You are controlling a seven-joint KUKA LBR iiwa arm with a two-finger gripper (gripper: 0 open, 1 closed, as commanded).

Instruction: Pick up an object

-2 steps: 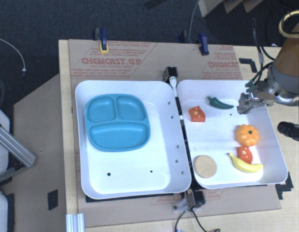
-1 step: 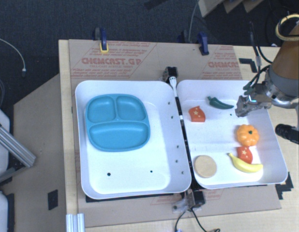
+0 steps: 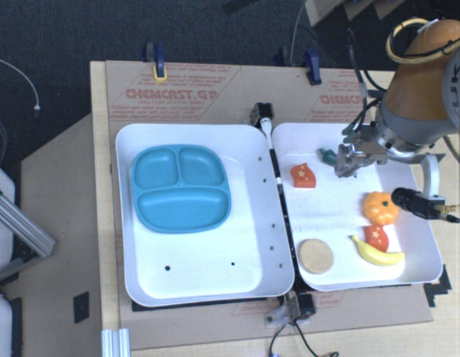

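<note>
From the camera view, two shallow white bins sit side by side on the bench: the left bin (image 3: 141, 274) holds a blue three-compartment plate (image 3: 181, 188) lying flat toward its 10 o'clock part, and the right bin (image 3: 342, 280) holds the loose objects. The grey arm with its orange band (image 3: 427, 58) comes in from 2 o'clock, and the gripper (image 3: 346, 163) hangs over the upper part of the right bin; how wide it stands cannot be told from this slant, and nothing is seen held in it. Just beside the gripper at its 9 o'clock lies a small dark green object (image 3: 328, 155). A red strawberry-like piece (image 3: 303, 175) lies at the gripper's 8 o'clock, apart from it. An orange pepper-shaped toy (image 3: 380, 208) sits at 5 o'clock of the gripper; below it a small red piece (image 3: 377, 236) touches a yellow banana (image 3: 377, 254). A tan round disc (image 3: 316, 256) lies near the bin's 7 o'clock corner.
</note>
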